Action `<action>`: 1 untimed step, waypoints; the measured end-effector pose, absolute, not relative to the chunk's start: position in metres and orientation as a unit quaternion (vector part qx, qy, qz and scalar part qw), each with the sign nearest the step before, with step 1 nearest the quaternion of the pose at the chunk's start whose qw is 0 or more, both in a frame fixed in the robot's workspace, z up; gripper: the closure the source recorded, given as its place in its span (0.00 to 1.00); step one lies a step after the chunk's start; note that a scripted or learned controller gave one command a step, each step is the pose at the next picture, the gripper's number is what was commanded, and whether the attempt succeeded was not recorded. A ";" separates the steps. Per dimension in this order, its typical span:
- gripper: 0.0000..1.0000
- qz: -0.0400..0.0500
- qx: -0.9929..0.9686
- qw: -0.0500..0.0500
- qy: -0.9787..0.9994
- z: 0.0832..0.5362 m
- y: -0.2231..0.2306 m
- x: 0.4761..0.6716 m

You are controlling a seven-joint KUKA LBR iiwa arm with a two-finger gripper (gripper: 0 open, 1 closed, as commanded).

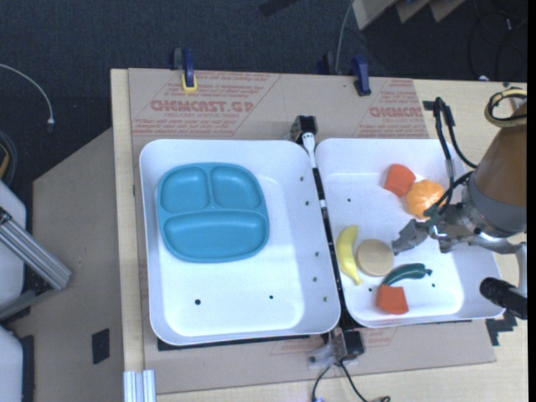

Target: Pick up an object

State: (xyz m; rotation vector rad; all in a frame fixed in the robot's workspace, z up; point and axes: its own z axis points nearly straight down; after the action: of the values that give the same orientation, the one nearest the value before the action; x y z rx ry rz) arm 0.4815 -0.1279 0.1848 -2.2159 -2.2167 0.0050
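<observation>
In the right bin (360,162) lie an orange-red block (399,178), an orange ball (424,196), a yellow banana (347,253), a beige round piece (373,257), a green pepper-like piece (406,273) and a red piece (392,300). My gripper (423,231) hangs low over the bin's right half, just below the orange ball and right of the beige piece. Its fingers are spread, and nothing sits between them.
The left bin (285,300) holds a blue divided plate (214,212). A black divider with clamps runs between the bins (318,199). Cables (445,141) trail along the right bin's far right side. Cardboard lies under both bins.
</observation>
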 end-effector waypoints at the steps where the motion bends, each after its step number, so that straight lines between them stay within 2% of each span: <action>1: 0.00 0.001 -0.707 0.003 -0.707 0.138 -0.133 0.486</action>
State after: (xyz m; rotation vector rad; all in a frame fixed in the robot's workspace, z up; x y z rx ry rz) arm 0.4856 -0.1333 0.1382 -2.2183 -2.2162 0.0045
